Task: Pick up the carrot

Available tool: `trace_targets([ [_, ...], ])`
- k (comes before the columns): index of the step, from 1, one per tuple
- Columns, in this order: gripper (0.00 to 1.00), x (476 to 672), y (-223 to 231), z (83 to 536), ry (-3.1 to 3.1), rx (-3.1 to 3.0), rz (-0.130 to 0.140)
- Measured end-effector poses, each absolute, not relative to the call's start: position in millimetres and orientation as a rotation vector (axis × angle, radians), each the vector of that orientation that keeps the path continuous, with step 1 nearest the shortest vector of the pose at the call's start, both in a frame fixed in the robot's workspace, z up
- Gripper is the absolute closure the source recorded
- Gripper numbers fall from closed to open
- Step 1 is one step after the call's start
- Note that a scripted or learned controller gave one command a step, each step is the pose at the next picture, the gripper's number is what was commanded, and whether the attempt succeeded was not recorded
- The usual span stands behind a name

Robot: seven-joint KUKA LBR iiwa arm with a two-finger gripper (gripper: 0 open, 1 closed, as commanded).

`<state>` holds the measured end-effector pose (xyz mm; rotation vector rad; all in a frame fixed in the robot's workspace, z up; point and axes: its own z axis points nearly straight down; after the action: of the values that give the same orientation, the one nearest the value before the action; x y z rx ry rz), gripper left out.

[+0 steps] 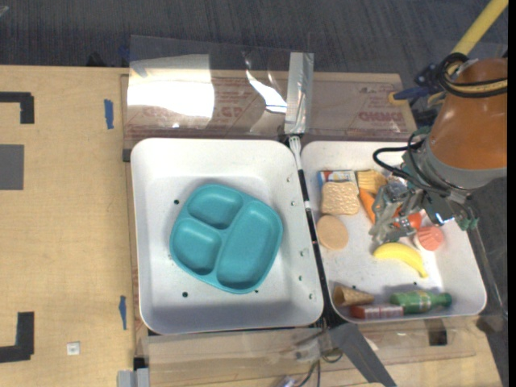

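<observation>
Along the right bin's (476,293) near edge lie a green bottle (419,300) and a cone (351,294), with a banana (401,255) just behind them. Further back, the carrot (368,203) lies by the cracker (340,199), partly hidden by the jaws (389,216), which hang low over the bin's middle, likely placed there for a grab. Whether they are released or clenched cannot be told, and nothing clearly sits between them. A round cookie (332,232) lies near the bin's left wall. The left bin (153,176) carries a teal plate (226,236), out of the arm's way
</observation>
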<state>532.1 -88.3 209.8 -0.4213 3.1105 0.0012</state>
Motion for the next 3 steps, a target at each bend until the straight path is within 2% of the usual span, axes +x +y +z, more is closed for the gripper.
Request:
trace_targets([
  [1,1.00,535.1,-87,223,3.098,-0.424,-0.002],
  [2,1.00,530.5,-101,100,3.130,-0.162,-0.001],
  [3,0.00,530.0,-101,99,3.131,-0.163,0.000],
])
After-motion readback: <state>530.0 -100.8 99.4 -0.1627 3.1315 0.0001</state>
